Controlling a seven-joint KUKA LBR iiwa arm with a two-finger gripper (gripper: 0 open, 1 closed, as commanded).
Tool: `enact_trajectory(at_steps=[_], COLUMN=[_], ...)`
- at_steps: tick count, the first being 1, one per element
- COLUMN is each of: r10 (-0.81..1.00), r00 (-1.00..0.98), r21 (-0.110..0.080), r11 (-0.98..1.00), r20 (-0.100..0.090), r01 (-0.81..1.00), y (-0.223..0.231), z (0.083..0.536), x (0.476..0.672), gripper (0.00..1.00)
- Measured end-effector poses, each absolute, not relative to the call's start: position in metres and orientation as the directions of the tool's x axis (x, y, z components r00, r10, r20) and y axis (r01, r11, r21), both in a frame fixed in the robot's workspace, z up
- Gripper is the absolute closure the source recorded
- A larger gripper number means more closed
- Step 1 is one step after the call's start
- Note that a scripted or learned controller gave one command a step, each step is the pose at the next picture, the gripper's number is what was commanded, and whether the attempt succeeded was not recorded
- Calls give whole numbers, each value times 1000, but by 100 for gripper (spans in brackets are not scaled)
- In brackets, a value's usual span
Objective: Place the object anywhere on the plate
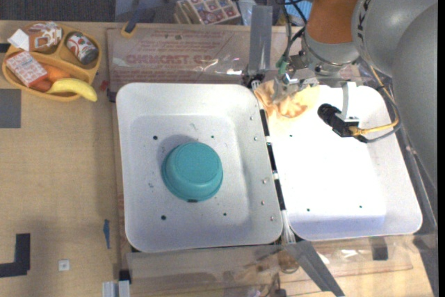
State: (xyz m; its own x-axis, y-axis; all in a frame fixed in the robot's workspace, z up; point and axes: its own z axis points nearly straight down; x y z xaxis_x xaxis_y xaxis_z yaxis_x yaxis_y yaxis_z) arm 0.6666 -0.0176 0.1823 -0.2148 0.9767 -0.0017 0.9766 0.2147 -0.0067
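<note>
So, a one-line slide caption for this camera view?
Gripper over an orange object in the right bin; teal plate in the left bin.

Plate (193, 171) in left bin (139, 115); object (286, 104) in right bin (348, 205).

Light is bright and uneven, strongest over the right bin (348, 177), whose floor is washed out to near pure white with almost no surface detail. A warm glare spot sits at that bin's far-left corner beside the gripper (288, 83), blurring the pale object (286, 104) there. The left bin (188, 163) is evenly lit, greyer, with soft shading along its inner walls; the teal plate (193, 170) casts only a faint shadow. The background above the bench is dim. The arm (389, 17), close to the lens, looks soft and slightly out of focus. Overall sharpness is modest, with mild grain.
</note>
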Motion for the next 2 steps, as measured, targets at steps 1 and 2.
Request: enact_trajectory(at_steps=[1,2], r10=[976,813], r00=[-219,-582], r21=[-2,-3], r11=[219,582], r20=[-1,2], r01=[976,813], y=[-17,20], z=[223,212], x=[668,632], gripper=[100,100])
